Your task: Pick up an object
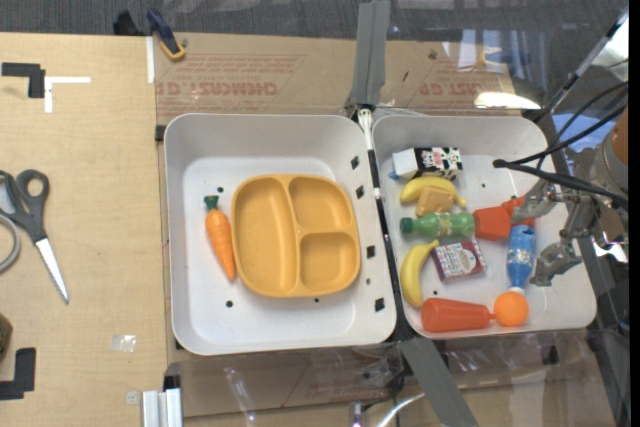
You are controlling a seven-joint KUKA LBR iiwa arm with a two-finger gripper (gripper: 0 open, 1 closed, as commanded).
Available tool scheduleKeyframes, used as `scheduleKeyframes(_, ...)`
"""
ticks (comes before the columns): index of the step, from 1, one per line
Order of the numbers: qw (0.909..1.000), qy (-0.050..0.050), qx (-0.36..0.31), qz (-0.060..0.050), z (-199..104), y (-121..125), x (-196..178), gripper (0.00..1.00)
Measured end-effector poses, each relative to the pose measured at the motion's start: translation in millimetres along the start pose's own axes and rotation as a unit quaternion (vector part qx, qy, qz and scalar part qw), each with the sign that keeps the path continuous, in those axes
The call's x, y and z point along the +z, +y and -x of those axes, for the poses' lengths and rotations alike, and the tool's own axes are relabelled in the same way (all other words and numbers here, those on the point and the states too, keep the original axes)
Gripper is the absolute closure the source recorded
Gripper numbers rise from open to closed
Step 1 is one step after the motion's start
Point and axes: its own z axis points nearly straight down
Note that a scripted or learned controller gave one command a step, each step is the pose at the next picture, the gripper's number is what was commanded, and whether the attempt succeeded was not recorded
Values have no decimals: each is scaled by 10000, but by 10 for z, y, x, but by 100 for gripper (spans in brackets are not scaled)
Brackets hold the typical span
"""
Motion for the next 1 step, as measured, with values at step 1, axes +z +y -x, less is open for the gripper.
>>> scheduleKeyframes(1,9969,-19,793,-3,0,-321,1291,0)
